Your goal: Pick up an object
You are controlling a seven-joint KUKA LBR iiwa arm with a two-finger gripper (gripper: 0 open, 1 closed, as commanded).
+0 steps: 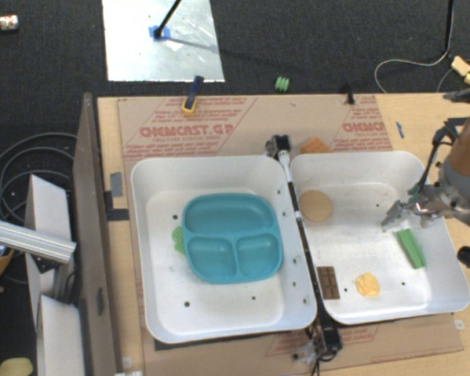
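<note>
Right bin [429, 299]: the green stick [411, 247] lies on the floor near the right wall, long axis running toward the gripper [410, 210], which hangs just beyond its far end, fingers spread and holding nothing.

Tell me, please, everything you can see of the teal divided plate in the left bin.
The teal plate is a rounded-corner rectangle that looks like smooth plastic, with one wide compartment at the back and two smaller ones in front. It lies flat and right side up, slightly turned, near the middle of the left bin. Its compartments look bare. A small green thing peeks out at its left edge, partly under or against the rim.
</note>
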